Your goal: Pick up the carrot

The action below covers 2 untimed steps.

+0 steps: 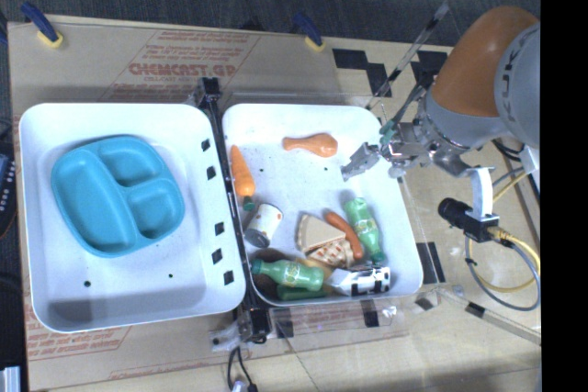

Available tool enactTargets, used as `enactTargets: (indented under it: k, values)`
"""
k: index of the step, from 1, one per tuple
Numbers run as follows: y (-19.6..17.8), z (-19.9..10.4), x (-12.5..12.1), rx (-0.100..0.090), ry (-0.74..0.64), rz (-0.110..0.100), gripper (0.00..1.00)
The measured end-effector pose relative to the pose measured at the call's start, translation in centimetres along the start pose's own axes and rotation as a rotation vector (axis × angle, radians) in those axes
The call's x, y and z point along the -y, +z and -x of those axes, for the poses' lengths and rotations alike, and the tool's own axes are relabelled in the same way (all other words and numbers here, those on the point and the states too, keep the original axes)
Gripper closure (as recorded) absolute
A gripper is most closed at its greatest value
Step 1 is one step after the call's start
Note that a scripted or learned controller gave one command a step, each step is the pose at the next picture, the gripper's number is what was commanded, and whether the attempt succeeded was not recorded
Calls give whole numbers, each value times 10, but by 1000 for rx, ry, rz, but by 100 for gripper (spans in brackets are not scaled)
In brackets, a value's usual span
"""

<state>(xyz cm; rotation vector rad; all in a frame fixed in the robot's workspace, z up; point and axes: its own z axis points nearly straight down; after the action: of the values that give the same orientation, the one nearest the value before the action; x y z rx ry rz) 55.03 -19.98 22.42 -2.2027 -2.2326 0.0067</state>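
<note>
The carrot (242, 173) lies by the left wall of the right bin (395, 197) – it looks light, hard and smooth, best pinched across its fat middle – while the gripper (360, 160) hangs near the right rim, but I cannot tell its state

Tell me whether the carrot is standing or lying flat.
Lying flat: the carrot rests lengthwise on the right bin floor, along its left wall.

Red print on the flat brown cardboard sheet (184, 60) behind the bins reads "CHEMCAST GP", upside-down-ish, slanted; smaller red lines above and below it too blurred to read. Bottle labels unreadable.
</note>
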Motion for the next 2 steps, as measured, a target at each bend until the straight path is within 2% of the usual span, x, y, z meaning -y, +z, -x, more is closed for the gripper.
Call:
enactTargets:
  k: [1, 2]
  values:
    - [75, -79, -32, -2, -139, -3, 0]
    - [119, -102, -48, -1, 143, -5, 0]
